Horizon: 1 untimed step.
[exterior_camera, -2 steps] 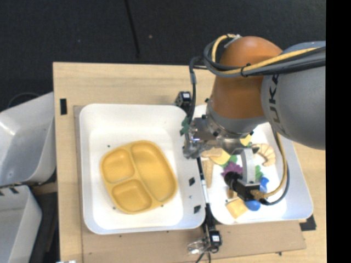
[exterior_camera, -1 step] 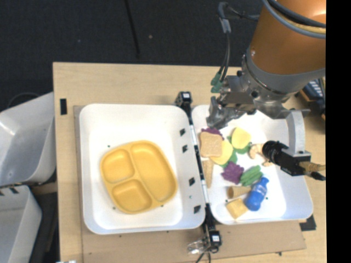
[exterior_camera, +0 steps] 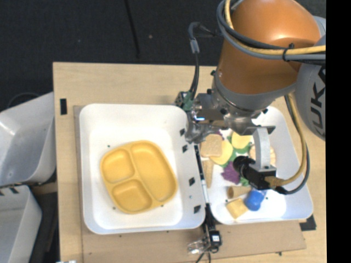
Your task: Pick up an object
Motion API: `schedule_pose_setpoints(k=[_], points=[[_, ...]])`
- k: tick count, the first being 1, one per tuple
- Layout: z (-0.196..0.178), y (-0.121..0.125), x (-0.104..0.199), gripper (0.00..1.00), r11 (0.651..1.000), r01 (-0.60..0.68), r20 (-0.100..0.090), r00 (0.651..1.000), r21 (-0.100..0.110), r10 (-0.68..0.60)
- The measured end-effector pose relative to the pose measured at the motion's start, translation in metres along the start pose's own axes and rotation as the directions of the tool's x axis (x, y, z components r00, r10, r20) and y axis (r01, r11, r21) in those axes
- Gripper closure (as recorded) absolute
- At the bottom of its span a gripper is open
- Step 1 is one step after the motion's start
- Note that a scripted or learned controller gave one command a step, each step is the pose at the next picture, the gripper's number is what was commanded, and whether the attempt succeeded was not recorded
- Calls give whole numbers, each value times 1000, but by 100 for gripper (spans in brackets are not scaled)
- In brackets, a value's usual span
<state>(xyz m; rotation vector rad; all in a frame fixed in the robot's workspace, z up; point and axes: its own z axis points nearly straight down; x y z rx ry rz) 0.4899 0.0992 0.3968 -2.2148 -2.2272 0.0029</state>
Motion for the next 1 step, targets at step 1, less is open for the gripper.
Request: schedule_pose_setpoints(k=[1], points=[[70,0,-30,100,1000,-8,2,1000,4,8]])
